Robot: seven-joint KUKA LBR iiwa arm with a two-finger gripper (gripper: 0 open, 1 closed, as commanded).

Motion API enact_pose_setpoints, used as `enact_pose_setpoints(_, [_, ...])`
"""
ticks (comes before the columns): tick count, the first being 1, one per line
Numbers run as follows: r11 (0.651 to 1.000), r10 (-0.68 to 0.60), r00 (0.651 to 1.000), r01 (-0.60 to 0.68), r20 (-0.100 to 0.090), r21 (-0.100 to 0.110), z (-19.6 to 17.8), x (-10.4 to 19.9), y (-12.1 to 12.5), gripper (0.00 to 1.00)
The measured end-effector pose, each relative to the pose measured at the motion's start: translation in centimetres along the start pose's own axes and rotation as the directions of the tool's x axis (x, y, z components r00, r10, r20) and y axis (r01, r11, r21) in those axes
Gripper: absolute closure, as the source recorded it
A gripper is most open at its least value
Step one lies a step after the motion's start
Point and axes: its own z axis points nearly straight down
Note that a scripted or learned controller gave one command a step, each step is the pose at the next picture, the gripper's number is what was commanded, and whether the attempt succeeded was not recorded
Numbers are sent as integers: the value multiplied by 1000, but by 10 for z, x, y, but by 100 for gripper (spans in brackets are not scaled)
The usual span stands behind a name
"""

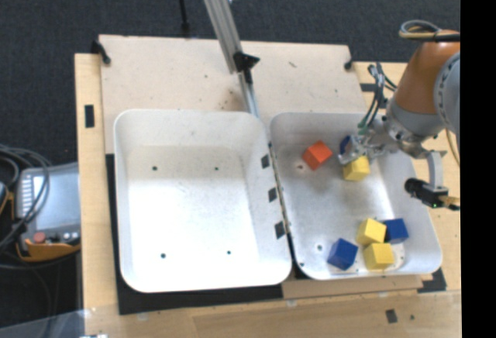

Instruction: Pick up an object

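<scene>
Arm over right bin, hand [358,152] low at a yellow cube.
Hand sits right above the yellow cube [356,169] in the right bin's [411,259] upper part; cannot tell whether it is released or clenched. Orange cube [316,155] just left of it. Near the front wall: blue cube [342,253], two yellow cubes [372,231] [380,255], another blue cube [396,229]. Left bin [194,197] alongside on the desk [155,73].

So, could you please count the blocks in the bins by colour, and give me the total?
Orange blocks: 1, the orange block
Yellow blocks: 3, at and
Blue blocks: 2 clearly seen, at and
Total: 6. A small blue patch by the gripper is too hidden to count.
</scene>
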Motion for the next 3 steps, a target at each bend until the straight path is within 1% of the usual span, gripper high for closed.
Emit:
enact_pose_setpoints(1, [1000,-1,1000,1,-2,-3,-64,0,-2,100])
enact_pose_setpoints(2, [1000,-1,1000,1,-1,-3,-119,-2,0,100])
enact_pose_setpoints(3, [1000,-3,1000,3,-4,5,-111,48,-6,100])
